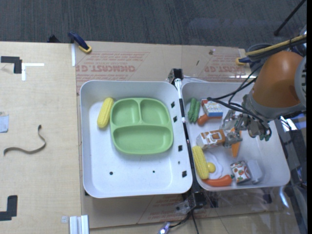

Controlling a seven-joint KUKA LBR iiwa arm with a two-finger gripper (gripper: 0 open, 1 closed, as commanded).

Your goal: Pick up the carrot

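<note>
In the right bin (280,177) our gripper (236,136) clasps the carrot (235,147), which hangs point-down, its long axis near upright between the fingers.

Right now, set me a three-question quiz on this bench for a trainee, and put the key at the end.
1. True or false: the green plate lies in the right-hand bin of the camera view.
2. What lies beside the green plate in the left-hand bin? A. a corn cob B. a fried egg C. a small carton
3. Fill in: the gripper hangs over the ___-hand bin.

Key: 1. False, it lies in the left-hand bin. 2. A. 3. right.
</note>
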